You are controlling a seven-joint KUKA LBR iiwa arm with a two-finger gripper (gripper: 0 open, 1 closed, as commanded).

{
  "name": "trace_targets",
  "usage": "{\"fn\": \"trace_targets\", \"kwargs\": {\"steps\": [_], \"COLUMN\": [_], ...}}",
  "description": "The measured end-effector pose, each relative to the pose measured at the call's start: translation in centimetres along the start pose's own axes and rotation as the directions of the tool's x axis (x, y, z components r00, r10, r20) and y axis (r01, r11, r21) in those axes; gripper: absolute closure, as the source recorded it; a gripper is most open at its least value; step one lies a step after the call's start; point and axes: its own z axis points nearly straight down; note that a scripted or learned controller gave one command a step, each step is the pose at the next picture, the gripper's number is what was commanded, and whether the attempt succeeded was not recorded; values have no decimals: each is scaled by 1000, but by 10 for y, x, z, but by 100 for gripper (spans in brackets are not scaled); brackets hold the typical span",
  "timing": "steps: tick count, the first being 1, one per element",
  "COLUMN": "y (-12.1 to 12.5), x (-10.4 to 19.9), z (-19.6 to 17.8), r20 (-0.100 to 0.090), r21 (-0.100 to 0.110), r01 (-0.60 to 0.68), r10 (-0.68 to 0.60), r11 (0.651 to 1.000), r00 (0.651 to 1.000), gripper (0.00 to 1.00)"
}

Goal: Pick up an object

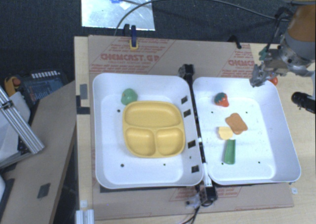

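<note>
Camera view: gripper (pixel 257 81) at right bin's (pixel 284 119) one o'clock corner, finger state unclear. Approach step (nothing grasped). Nearest target: red-green toy (pixel 221 99), ten o'clock in bin. Next: travel leftward, descend.

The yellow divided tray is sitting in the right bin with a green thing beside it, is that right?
Not quite: the camera view shows the yellow divided tray in the left bin, not the right one. The green thing does sit beside it, at its upper left corner.
</note>
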Motion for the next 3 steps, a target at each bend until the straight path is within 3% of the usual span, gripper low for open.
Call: {"fn": "trace_targets", "kwargs": {"steps": [1,3], "y": [-7,-20], "x": [44,166], "z": [16,32], "r20": [-1,-2], "r21": [1,0], "r01": [0,2], "r10": [0,-2], "r11": [1000,1000], "r00": [1000,1000], "gripper": [100,100]}}
